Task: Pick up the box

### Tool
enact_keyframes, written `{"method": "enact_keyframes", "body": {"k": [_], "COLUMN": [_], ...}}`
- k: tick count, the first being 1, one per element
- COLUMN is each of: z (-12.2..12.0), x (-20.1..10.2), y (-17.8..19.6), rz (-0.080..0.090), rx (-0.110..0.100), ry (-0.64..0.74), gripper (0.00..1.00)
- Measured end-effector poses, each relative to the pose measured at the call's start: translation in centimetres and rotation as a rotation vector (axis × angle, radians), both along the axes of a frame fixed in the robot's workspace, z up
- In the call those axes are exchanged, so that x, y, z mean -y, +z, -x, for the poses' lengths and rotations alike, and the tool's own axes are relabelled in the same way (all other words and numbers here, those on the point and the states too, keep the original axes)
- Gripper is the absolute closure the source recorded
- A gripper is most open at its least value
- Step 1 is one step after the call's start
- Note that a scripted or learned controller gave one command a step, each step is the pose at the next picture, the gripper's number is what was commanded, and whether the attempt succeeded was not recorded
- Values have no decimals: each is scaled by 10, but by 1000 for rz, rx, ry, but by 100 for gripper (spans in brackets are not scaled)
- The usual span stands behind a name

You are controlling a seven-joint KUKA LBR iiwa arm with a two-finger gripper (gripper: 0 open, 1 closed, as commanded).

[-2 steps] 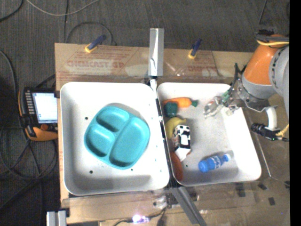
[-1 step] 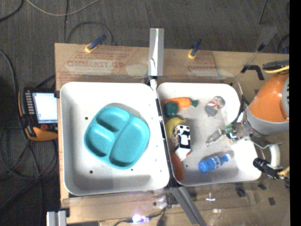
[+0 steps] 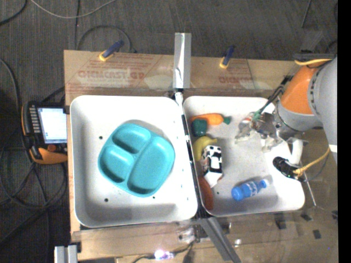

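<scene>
The grey arm with its orange band (image 3: pixel 304 95) reaches in from the right and hangs over the far right part of the right white bin (image 3: pixel 285 204). Its two-finger gripper (image 3: pixel 253 126) is blurred and pale against the bin floor, so whether the fingers are apart or together cannot be told, and nothing can be seen between them. The black-and-white patterned box (image 3: pixel 212 160) lies well to the left of the gripper, near the left wall of the right bin, about midway between the far and near sides. Just beyond it on the far side sits a yellow rounded object (image 3: pixel 202 144), touching or nearly touching the box. Farther still, near the far left corner of that bin, an orange carrot-shaped toy (image 3: pixel 211 118) lies beside a dark green rounded piece (image 3: pixel 198 127). On the near side of the box an orange-red object (image 3: pixel 207 193) rests along the left wall. A blue plastic bottle with a white cap end (image 3: pixel 249 189) lies on its side toward the near right of the bin, apart from the box. The left white bin (image 3: pixel 88 114) holds a turquoise divided plate (image 3: pixel 137 158) with three compartments, lying near its middle.
</scene>
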State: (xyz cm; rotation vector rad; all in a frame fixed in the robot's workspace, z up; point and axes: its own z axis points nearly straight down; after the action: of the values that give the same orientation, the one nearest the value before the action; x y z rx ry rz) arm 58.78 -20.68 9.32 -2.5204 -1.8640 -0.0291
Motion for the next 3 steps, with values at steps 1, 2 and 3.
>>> {"method": "enact_keyframes", "body": {"k": [1,2,3], "z": [49,-22,50], "x": [-5,2,-38], "y": [1,47,-3], "rz": [12,19,19], "rx": [11,-14,-2], "ry": [-100,-59,-109], "gripper": [0,0,0]}}
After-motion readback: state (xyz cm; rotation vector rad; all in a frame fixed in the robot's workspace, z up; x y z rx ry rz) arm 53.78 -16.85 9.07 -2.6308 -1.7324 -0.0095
